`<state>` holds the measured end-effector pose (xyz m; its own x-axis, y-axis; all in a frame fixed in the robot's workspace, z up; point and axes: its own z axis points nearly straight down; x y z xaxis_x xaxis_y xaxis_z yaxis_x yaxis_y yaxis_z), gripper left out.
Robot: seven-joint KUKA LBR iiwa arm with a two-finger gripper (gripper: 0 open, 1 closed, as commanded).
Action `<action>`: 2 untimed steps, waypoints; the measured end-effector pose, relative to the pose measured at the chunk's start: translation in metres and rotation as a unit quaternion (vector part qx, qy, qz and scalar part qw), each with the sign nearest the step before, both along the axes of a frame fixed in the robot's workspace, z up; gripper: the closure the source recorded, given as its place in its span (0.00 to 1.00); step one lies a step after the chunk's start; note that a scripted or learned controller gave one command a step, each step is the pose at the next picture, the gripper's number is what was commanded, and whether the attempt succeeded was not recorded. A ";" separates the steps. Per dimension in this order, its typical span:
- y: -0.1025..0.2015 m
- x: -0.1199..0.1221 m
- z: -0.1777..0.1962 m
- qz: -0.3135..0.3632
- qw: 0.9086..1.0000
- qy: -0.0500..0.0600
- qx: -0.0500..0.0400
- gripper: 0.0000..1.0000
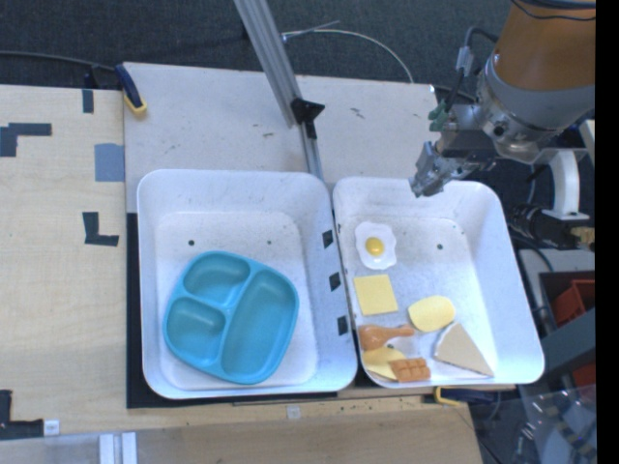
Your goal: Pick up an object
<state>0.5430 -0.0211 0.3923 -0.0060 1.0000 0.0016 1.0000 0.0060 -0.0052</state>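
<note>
The right bin (484,211) holds toy food: a fried egg (375,246), a yellow cheese square (374,295), a yellow oval piece (431,312), a tan wedge (462,349), and brown and orange pieces (392,351) at the near edge. My gripper (428,180) hangs over the bin's far rim, above and to the right of the egg, with nothing visible between its fingers. The fingers look close together.
The left bin (155,201) contains a blue divided plate (230,315). A metal pole (271,51) slants down to the gap between the bins. Cables run behind the bench at the upper right.
</note>
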 end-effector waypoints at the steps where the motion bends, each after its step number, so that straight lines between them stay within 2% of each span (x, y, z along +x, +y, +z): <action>1: 0.050 -0.048 -0.070 0.000 1.000 0.003 0.000 1.00; 2: 0.117 -0.058 0.008 0.002 1.000 -0.005 0.001 1.00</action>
